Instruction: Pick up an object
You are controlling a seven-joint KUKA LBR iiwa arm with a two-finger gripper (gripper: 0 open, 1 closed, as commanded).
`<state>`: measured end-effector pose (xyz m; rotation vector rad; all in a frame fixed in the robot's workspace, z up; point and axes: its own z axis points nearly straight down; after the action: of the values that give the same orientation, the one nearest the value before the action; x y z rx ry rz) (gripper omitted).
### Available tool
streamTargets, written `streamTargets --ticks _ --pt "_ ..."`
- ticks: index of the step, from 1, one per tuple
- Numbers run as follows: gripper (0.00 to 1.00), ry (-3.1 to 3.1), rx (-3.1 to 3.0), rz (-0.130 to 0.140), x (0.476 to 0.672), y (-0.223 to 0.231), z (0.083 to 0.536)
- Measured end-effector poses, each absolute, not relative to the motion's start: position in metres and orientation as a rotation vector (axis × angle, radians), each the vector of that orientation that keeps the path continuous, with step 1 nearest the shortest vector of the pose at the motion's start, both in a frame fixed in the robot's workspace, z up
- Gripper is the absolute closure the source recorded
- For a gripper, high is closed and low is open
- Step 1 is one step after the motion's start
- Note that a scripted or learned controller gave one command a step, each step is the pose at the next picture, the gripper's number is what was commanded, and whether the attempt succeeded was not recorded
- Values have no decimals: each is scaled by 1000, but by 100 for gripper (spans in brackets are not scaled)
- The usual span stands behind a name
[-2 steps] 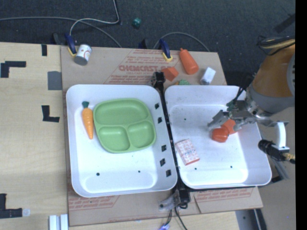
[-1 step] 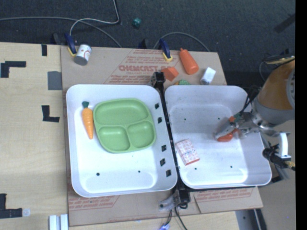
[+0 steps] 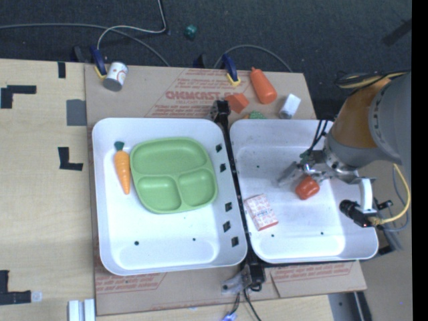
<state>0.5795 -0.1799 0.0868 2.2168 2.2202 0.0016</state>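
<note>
Two white bins side by side on cardboard; arm point(image 3: 374, 122) comes in from 3 o'clock, grey with an orange band, reaching into the right bin point(image 3: 281, 246). Gripper point(image 3: 309, 169) sits low over the bin's middle-right, just at 12 o'clock of a red-orange object point(image 3: 307, 188), touching or nearly so. Can't tell how the claw stands, released or clenched: the wrist hides it, and the red object isn't visibly between anything. A grey blade-like piece point(image 3: 289, 174) sticks out toward 9 o'clock from the gripper. Also in the right bin: a small pink patterned packet point(image 3: 261, 212) at 7 o'clock of the red object, lying flat, well apart from it. Left bin point(image 3: 160, 256) has a green divided plate point(image 3: 174, 174) near its centre and a toy carrot point(image 3: 122, 169) just at 9 o'clock of the plate, green end up. Outside the bins at 12 o'clock: an orange bottle-shaped toy point(image 3: 263, 85), a small orange block point(image 3: 239, 102), a white cube point(image 3: 289, 104), a small can point(image 3: 116, 75), and two blue-yellow clamps point(image 3: 232, 71) on the cardboard edge.
</note>
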Motion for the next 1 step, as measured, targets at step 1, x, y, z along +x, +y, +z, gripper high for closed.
streamTargets --ticks 1 --pt "100 2218 2214 3 580 -180 97"
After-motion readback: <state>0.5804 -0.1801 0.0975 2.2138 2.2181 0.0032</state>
